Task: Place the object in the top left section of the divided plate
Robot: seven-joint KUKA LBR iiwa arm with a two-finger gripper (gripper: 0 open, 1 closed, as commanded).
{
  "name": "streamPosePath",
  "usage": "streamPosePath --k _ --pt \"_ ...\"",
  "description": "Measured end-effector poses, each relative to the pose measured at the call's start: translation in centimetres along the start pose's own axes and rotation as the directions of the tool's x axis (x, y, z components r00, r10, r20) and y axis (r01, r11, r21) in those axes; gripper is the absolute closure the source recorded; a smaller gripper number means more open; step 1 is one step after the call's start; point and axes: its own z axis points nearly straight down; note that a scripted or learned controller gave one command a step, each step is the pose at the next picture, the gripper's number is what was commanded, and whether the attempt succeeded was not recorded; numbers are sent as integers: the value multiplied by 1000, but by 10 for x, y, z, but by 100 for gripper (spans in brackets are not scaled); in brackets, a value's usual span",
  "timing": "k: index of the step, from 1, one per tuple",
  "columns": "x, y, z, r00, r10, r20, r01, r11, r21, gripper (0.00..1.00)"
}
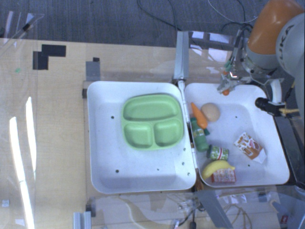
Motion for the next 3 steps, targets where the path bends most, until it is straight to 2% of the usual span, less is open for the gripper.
streamPosePath --k 1,2,3 --pt "100 -7 1 930 -367 -2 367 930 -1 100" --pt "100 -7 1 930 -366 -2 366 930 -1 0" --pt "101 -5 -12 930 -368 1 368 930 -9 100"
